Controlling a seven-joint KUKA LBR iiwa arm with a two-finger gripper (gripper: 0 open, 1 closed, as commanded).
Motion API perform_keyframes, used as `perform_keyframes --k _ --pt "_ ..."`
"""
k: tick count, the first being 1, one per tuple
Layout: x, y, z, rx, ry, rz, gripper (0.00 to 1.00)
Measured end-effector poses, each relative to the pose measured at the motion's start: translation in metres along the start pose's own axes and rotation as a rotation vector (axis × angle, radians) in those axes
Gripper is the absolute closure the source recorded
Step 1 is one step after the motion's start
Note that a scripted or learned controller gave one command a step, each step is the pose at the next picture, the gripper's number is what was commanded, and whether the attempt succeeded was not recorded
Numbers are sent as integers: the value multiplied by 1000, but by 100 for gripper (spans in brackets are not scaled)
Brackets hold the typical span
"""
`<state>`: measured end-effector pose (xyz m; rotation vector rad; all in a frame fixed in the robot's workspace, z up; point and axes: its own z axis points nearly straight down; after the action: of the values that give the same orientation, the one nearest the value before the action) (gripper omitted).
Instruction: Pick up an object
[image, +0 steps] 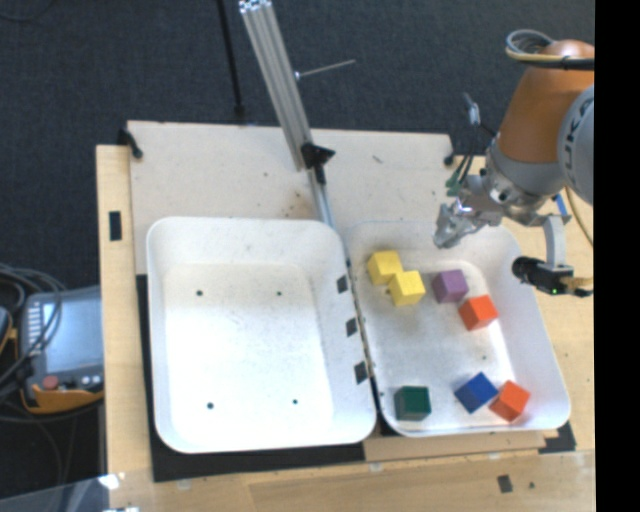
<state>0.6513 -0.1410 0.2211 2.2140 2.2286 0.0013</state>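
On the far left, off the worktop (240, 175), a small screen unit (62, 330) with cables sits on the dark floor, well away from the fingers. Next comes the left bin (160, 250), white and speckled, lying well to the left of the fingers and lower in the view. A slanted metal rail (280, 80) runs down from the top to the seam between the two bins, ending left of the fingers.

The right bin (535, 330) holds all the blocks. A green block (412, 402) sits near its lower left corner, far below and left of the fingers. Two yellow blocks (394, 277) touch each other, lower left of the fingers and near them. A purple block (450, 285) lies just below the fingers, apart from them. An orange block (478, 311) rests just beside the purple one, below and slightly right of the fingers. A blue block (476, 391) and a second orange block (511, 399) touch at the lower right corner, well below the fingers.

The fingers (452, 226) hang over the bin's upper edge, pointing down and left, with nothing seen between them; whether they stand wide or narrow cannot be told. The grey arm (540, 120) with its orange band rises to their upper right
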Motion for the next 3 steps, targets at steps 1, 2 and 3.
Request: perform_keyframes --k 1,2,3 --pt "48 -18 5 1 0 1 100" --pt "93 -42 -10 0 2 -1 100" --pt "144 -67 -22 1 2 -2 100"
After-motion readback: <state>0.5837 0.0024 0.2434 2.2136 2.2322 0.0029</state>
